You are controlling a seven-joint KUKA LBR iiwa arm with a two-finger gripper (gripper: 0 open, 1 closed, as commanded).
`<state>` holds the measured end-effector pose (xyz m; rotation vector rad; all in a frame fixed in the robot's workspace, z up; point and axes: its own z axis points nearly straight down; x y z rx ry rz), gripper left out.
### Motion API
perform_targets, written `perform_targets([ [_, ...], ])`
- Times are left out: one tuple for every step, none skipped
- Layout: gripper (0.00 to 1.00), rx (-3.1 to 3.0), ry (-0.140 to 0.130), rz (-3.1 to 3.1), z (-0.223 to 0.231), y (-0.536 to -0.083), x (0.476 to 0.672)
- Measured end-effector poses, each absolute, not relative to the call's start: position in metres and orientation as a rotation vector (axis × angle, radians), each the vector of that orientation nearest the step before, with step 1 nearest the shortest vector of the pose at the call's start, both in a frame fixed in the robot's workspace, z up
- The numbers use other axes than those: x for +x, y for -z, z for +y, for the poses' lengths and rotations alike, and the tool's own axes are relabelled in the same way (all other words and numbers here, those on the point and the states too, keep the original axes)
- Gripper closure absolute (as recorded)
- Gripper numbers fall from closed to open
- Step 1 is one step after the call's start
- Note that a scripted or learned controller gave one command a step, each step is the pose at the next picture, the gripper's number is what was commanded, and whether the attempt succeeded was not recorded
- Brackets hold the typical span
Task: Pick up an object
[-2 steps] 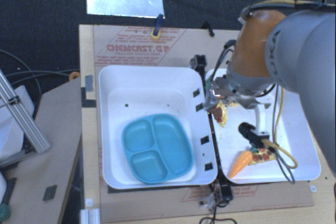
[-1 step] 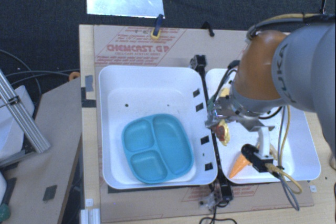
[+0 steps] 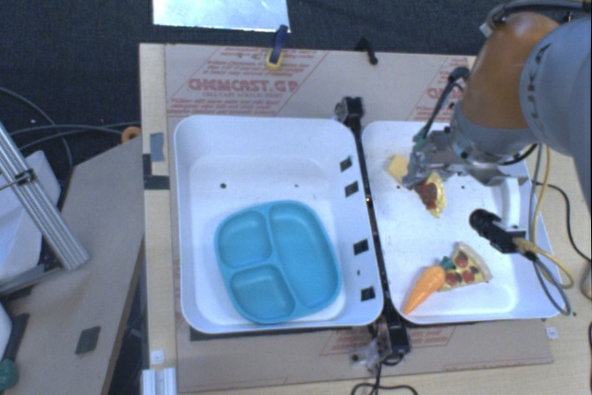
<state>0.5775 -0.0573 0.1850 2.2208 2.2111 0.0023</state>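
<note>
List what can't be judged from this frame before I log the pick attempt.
- Gripper: the arm's wrist covers it from above, so its fingers' state is unreadable.
- Yellow item and pizza slice under the gripper: partly covered by the gripper; contact can't be told.
- Right bin: its far right part is hidden by the arm.
- Black part by the cable: too small to identify.

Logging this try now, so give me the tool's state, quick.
Tool: low in the right bin, at the yellow and red toy food. Open or closed cannot be told, and no hold shows.
</note>
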Motion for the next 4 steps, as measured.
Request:
perform_targets([
  [1.00,2.232,0.008,2.219,-0.118,-0.116,0.506],
  [1.00,2.207,-0.012,2.226,-0.082,-0.199,0.532],
  [1.00,2.227,0.008,2.227,-0.083,-0.085,0.496],
  [1.00,2.203,-0.017,2.223,-0.059,-0.190,0.563],
])
